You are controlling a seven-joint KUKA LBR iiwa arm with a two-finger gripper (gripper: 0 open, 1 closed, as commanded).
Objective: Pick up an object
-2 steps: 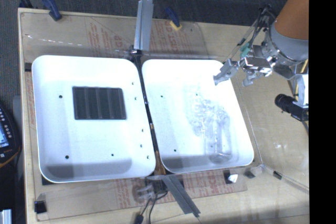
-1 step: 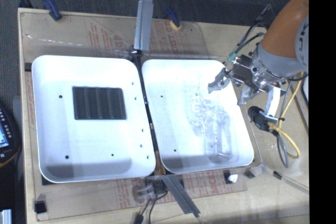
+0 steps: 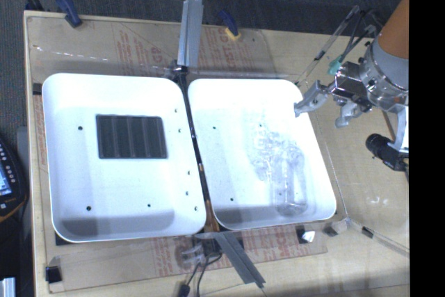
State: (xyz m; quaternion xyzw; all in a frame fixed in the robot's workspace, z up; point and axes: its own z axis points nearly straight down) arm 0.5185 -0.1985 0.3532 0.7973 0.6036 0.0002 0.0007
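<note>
On the tabletop (image 3: 361,170), two shallow white bins sit side by side, touching along a dark seam near the middle of the view. A dark grey ribbed rectangular pad (image 3: 131,137) lies flat in the left bin (image 3: 69,212), a little above and left of that bin's centre. Resting in the right bin (image 3: 229,205) is a cluster of clear, see-through plastic objects (image 3: 278,160), hard to separate from one another against the white floor; the cluster runs from the bin's middle down toward its lower right corner, where one piece looks like a small clear bottle or tube lying near the wall. The claw (image 3: 327,104) hangs at the far right of the view, above the bin's upper right corner and outside the heap, with nothing visibly between its tips. Whether its tips are apart or together cannot be told from this angle. Behind it the grey arm (image 3: 389,69) with its orange band (image 3: 396,24) enters from the right, trailing thin cables. Blue clamps (image 3: 69,10) grip the board's far edge.
</note>
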